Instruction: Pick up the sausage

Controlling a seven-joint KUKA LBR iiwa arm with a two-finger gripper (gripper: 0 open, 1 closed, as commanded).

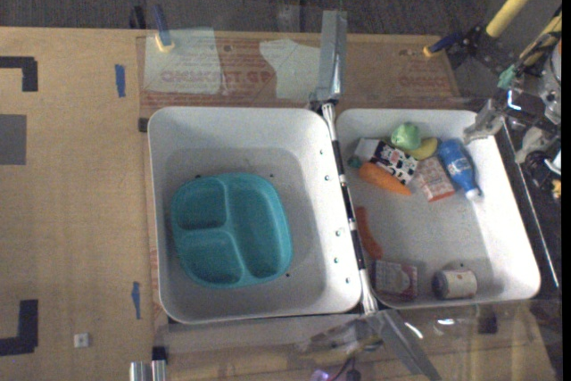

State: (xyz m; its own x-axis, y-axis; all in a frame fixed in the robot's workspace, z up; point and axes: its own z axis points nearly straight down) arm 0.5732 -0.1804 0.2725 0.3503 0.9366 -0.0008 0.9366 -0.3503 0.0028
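While the plate (pixel 231 229) sits in the left bin (pixel 169 138), your sausage (pixel 367 233) lies against the right bin's (pixel 508 219) left wall, long axis running near-to-far. Well apart, the gripper (pixel 500 107) hangs at the bin's far right corner; jaw state can't be told.
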